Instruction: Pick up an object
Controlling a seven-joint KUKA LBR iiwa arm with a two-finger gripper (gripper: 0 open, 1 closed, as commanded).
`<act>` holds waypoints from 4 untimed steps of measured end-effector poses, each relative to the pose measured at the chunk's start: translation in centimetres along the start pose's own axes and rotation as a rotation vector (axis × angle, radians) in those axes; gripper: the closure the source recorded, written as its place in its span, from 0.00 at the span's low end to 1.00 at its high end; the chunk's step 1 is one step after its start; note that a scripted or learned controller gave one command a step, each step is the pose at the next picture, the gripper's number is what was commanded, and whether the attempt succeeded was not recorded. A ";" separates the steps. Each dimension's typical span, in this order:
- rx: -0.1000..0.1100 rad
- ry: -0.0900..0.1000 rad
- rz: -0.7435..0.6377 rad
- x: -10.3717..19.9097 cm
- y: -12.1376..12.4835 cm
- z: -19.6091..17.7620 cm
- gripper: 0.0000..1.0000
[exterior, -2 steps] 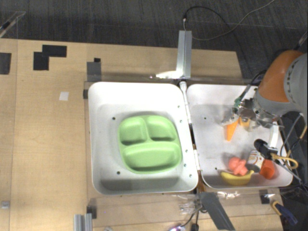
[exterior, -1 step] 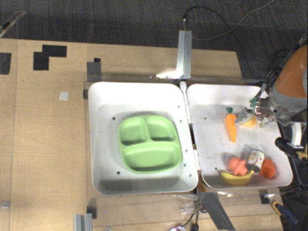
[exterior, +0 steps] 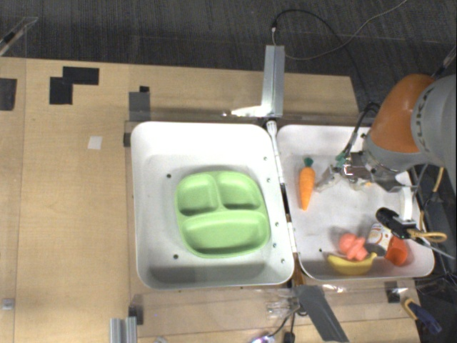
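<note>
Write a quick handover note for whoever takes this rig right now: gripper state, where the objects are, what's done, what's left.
Gripper: low over the right bin, beside the carrot; nothing seen between the jaws, and whether they are open or shut cannot be told.
Objects: carrot at the right bin's left side; banana, pink toy and orange-red toy at its near edge. Green tray in the left bin.
Done: nothing picked yet.
Left: grasp one object, likely the carrot, and lift.
</note>
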State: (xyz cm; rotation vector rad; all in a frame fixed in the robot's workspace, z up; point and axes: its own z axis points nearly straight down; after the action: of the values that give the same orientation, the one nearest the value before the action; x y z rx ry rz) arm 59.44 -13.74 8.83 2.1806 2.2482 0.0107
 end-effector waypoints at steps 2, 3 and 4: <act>0.008 0.003 -0.001 9.4 -3.8 -9.7 0.00; 0.007 0.004 -0.305 5.2 -7.5 -4.3 0.00; -0.004 0.000 -0.353 3.9 1.2 -0.2 0.00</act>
State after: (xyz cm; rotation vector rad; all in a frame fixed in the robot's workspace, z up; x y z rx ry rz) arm 60.50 -9.81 8.99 1.7505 2.5932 0.0123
